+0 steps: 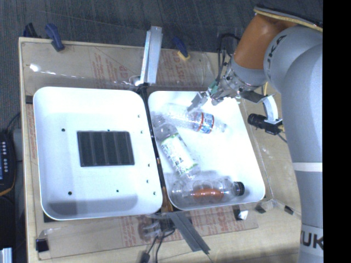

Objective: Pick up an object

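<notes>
The right bin (253,147) holds three clear plastic bottles lying on their sides. One with a red and blue label (205,123) lies near the bin's far edge. A bottle with a green and white label (176,149) lies slanted along the left wall. A third with an orange label and a black cap (207,190) rests against the near wall. My gripper (201,100) hangs over the bin's far edge, just above the neck end of the red and blue bottle. Nothing shows as held.
The left bin (55,108) has a dark slotted grate (105,148) in its floor. A metal bar (151,53) stands upright at the back between the bins. Blue clamps (54,36) grip the bench's far edge. The grey arm (296,81) fills the right side.
</notes>
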